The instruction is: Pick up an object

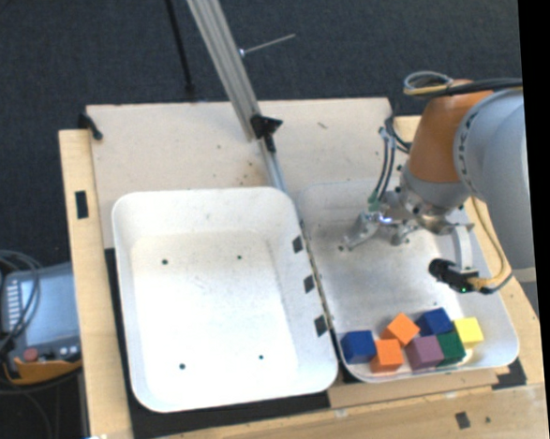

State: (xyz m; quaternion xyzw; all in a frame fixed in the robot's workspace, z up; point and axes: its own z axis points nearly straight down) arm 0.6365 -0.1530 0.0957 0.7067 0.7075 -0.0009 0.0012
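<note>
Blocks clustered in right bin near corner; gripper above bin floor, grip state unclear.

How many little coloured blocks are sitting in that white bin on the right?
7, clustered at the right-hand white bin's near edge: two blue, two orange, one purple, one green, one yellow. Others could hide behind them.

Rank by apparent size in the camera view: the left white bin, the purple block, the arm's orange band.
1. Left white bin, by far the largest.
2. Orange band on the arm; it sits higher, nearer the camera, so it may look oversized.
3. Purple block, smallest.
</note>
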